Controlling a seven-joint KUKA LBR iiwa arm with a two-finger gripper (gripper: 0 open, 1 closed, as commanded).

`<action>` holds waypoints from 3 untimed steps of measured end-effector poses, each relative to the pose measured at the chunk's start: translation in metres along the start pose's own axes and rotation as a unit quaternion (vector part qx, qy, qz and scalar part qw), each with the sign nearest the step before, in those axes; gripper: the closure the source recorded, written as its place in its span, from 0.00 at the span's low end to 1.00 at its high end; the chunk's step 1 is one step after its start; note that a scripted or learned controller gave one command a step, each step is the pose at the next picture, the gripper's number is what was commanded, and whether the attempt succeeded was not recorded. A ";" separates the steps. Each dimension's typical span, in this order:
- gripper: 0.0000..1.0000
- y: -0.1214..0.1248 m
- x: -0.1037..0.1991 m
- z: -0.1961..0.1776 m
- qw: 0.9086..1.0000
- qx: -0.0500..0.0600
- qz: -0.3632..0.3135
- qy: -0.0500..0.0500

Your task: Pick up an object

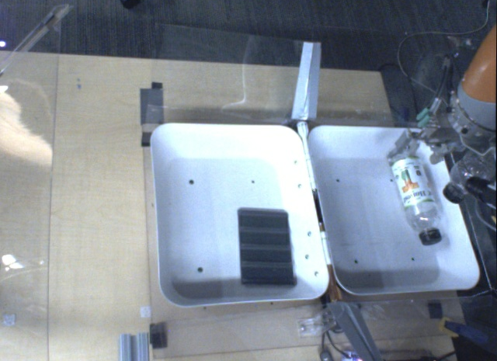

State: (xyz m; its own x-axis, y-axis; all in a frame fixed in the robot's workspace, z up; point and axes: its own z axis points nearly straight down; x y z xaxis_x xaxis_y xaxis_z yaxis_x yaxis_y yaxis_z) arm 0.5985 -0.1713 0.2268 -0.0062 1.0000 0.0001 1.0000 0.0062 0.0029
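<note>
Camera view gives you the two white bins side by side: the left bin (175,196) and the right bin (349,196), their rims meeting along the centre seam. Next in size, a black ribbed block (266,247) lies flat on the left bin's floor toward 5 o'clock, well apart from any wall but close to the near rim. Then the clear plastic bottle (413,194), lying on its side in the right bin out at 3 o'clock, its dark cap pointing toward 5 o'clock and its printed label facing up. Smallest and hardest to read is the gripper (435,130), coming in at the right bin's 2 o'clock corner, just above the bottle's base end.

You can't tell from here how its fingers stand; cables and metal parts blur together at that corner, so treat any grasp as unproven. It looks to be near or touching the bottle's base, not around it.

Your risks, as I judge them: the bottle is round and smooth, so an off-centre close would squirt it sideways or roll it against the right wall. A descent beside the wall could also strike the rim.
</note>
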 end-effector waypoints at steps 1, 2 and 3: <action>0.00 0.009 -0.020 0.107 0.999 -0.002 -0.046 0.000; 0.00 0.021 -0.017 0.131 0.998 -0.009 -0.067 -0.003; 0.00 -0.008 -0.010 0.131 0.993 -0.012 -0.117 -0.005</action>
State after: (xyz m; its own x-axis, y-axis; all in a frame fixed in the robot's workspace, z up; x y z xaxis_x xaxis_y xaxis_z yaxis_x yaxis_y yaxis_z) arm 0.5911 -0.1810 0.0962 -0.2375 0.9713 -0.0133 0.9710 0.2378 0.0262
